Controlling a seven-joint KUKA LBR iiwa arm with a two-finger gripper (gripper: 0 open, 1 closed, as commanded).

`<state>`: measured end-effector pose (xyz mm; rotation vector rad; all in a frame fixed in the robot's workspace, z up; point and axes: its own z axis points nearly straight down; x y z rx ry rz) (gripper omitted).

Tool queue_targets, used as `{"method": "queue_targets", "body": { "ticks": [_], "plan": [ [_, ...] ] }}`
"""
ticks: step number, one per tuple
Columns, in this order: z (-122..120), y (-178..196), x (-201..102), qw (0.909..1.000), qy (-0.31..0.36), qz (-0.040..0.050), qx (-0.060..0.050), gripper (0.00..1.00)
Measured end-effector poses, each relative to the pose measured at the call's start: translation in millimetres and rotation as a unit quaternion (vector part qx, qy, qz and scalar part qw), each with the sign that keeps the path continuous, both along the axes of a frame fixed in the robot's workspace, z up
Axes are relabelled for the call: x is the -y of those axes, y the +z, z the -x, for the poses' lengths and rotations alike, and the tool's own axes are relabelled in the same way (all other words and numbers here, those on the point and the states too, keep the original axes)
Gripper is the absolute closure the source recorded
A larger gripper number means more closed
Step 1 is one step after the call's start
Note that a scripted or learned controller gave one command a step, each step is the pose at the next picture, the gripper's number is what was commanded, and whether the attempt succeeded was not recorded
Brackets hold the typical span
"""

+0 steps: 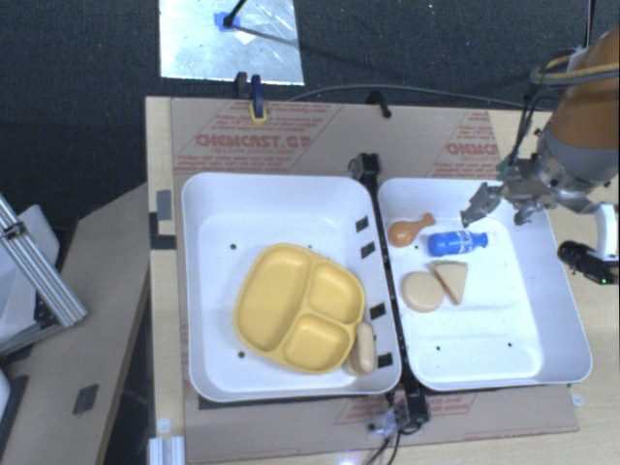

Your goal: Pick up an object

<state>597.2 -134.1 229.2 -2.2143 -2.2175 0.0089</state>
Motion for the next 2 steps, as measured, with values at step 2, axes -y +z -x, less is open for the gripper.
{"method": "queue_targets", "body": {
  "ticks": [2],
  "plan": [
    [-1.9, -56.7, -1.0, 1.0000, 0.000, 0.0006, 0.003, 0.00]
  ]
}}
